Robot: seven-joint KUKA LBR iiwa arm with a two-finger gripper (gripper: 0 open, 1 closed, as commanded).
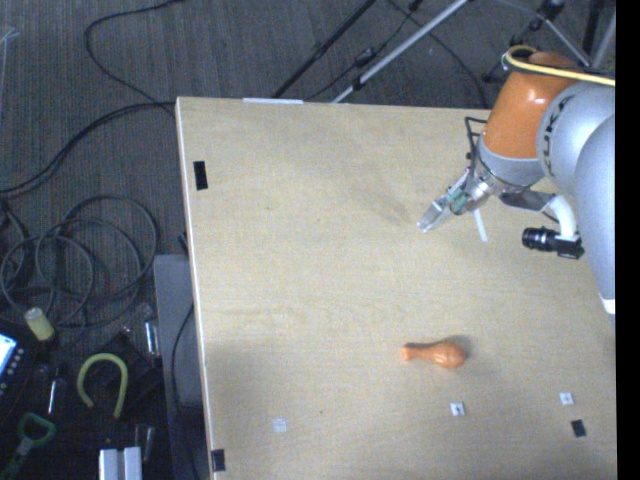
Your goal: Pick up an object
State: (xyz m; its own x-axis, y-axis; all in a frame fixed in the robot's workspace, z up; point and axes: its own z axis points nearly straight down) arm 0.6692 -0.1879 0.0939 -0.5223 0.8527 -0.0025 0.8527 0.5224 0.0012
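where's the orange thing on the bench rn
The orange object lies on the tan benchtop in the lower right part of the camera view, well below the claw and just above a small white marker.

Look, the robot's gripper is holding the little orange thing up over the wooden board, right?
Not quite. The gripper isn't holding the little orange thing. The camera view shows that orange thing lying on the wooden board, nearer the front edge, well apart from the gripper, which hangs above the board with nothing between its fingers.
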